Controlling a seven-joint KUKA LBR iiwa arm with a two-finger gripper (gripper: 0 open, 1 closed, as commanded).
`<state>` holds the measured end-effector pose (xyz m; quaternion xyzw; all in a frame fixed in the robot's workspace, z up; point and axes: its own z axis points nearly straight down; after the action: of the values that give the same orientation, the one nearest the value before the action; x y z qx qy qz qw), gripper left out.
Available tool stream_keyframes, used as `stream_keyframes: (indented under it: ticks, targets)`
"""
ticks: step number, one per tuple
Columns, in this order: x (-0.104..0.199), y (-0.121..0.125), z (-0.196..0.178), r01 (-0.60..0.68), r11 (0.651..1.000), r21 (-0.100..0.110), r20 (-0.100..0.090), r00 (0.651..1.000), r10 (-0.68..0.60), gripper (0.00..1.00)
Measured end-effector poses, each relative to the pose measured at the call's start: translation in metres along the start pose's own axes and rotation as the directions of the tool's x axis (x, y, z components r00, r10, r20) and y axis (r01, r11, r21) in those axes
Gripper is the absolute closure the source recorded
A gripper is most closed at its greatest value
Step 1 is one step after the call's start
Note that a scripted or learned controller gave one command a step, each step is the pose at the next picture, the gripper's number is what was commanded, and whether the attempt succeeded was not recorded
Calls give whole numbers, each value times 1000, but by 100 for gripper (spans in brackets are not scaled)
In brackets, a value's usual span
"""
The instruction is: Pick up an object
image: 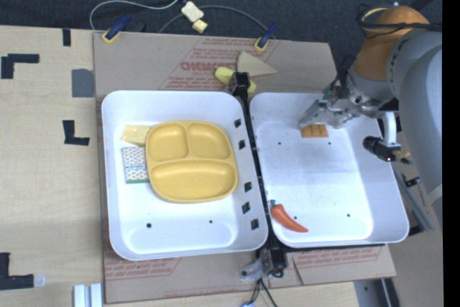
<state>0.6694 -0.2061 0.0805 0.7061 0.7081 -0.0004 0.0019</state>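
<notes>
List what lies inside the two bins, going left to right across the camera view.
Patterned sponge → yellow divided plate → orange carrot → small brown block, with the hand right above it. A pale yellow piece sits above the sponge, so I left it unordered.

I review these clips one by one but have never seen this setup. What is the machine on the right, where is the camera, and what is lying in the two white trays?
One camera looks down at a slant from above the bench. The grey machine with an orange band is a robot arm reaching in from the right. Its pincer sits over the back of the right bin, right at a small brown block; whether it grips the block cannot be told. A carrot lies near that bin's front left corner. The left bin holds a yellow divided plate, with a pale yellow piece and a patterned sponge beside its left edge.
</notes>
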Motion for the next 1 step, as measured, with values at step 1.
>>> stream_keyframes:
  ticks: [1]
  targets:
    - [60, 0, -6, 2, 1000, -1, 0, 1000, -2, 0]
